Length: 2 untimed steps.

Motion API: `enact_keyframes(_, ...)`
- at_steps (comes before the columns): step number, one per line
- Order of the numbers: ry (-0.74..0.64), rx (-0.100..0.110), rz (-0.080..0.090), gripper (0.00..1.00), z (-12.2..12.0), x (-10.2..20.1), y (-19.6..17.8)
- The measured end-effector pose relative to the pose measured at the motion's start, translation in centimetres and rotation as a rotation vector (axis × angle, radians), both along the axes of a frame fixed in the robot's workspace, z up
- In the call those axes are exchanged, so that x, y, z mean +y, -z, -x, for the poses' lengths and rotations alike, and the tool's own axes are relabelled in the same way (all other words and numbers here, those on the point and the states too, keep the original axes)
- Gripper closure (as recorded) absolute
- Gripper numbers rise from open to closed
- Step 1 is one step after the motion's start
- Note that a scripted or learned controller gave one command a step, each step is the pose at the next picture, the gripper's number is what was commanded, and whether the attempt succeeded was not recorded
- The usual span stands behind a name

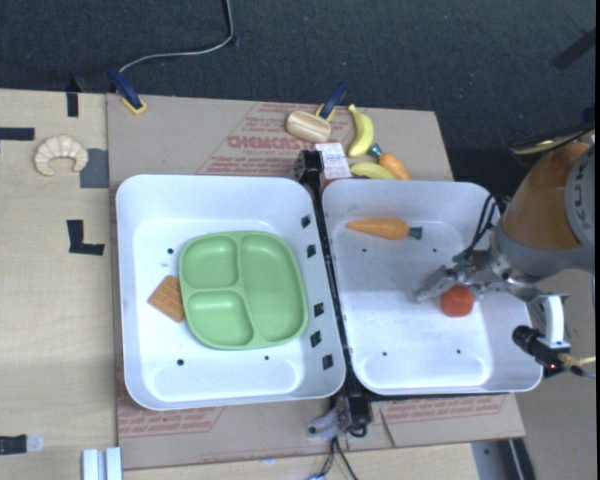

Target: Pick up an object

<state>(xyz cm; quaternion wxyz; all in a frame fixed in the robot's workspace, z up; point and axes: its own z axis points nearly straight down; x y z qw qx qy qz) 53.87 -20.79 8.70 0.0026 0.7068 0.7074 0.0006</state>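
Note:
In the right bin (410,363) an orange carrot (380,229) with a green stem end lies near the far wall. A small red tomato (458,302) rests toward the bin's right side. My gripper (441,284) is low in this bin, right against the tomato's upper left, and its grey tip points left across the floor. The tomato sits beside and just below the gripper; whether it is held is unclear. The grey and orange arm (548,218) reaches in over the bin's right wall.
The left bin (145,203) holds a green divided plate (245,290) with a tan wedge (167,298) at its left edge. Behind the bins lie a bread roll (308,124), bananas (360,132) and a small carton (332,158). A croissant (60,154) sits far left.

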Motion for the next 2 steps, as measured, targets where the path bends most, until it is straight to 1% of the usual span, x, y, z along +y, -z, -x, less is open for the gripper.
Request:
enact_keyframes(1,0.000,-0.002,0.001,1.00,-0.1,-0.1,-1.1)
enact_keyframes(2,-0.002,-0.001,-0.003,1.00,-2.5,7.5,0.0)
